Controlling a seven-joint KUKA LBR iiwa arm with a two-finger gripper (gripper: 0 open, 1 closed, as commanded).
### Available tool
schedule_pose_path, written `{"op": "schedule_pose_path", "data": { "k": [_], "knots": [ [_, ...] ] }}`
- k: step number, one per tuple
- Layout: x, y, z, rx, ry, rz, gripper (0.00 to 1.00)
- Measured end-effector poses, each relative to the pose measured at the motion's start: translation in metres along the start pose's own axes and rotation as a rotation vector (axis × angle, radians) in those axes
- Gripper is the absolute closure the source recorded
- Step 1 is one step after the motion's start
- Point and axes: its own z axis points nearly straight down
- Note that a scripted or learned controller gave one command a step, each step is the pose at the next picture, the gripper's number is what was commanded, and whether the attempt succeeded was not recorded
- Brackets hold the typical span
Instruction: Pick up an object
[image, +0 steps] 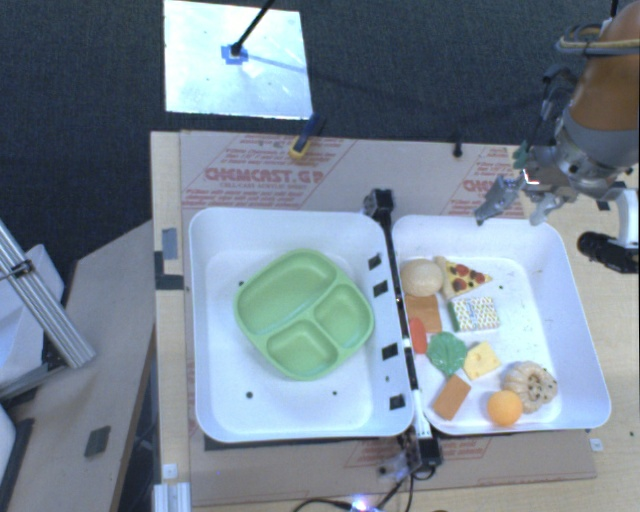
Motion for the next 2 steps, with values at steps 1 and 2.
{"op": "schedule_pose_path", "data": {
  "k": [1, 2],
  "knots": [
    [0.0, 0.002, -0.007, -0.011, -0.002, -0.002, 0.0],
    [-0.005, 0.002, 0.055, -0.005, -0.001, 0.001, 0.0]
  ]
}}
